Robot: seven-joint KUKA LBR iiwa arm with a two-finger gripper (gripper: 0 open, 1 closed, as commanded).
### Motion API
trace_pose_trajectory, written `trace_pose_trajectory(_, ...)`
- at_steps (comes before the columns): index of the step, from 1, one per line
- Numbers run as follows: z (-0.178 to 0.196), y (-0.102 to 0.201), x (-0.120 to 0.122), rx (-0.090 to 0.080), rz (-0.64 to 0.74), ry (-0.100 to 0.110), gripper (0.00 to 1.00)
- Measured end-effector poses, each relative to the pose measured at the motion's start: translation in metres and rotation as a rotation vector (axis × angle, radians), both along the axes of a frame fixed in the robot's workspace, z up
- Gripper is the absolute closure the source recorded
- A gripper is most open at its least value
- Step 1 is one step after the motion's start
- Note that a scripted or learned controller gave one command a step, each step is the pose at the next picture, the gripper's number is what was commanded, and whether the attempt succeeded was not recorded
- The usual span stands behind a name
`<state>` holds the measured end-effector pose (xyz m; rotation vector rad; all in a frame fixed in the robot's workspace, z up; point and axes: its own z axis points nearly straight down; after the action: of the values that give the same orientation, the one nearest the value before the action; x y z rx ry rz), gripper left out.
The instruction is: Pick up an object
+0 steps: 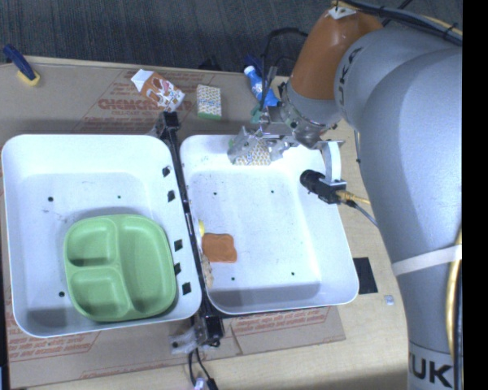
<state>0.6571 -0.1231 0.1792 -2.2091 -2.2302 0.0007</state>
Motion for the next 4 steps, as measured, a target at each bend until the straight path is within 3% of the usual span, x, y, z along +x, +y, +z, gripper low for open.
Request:
trace_pose_trajectory(1,0.01,0.001,0.0,0.0,0.004,0.0,1.0)
trace_pose_trajectory(2,0.039,-0.03,0.0,-0.002,-0.006,-0.002,1.0)
trace_pose_trajectory(3,0.049,-0.029,0.0,-0.001,-0.001,-0.001,1.0)
trace_pose_trajectory(4,0.048,-0.089,-0.001,-0.003,-0.006,-0.002,1.0)
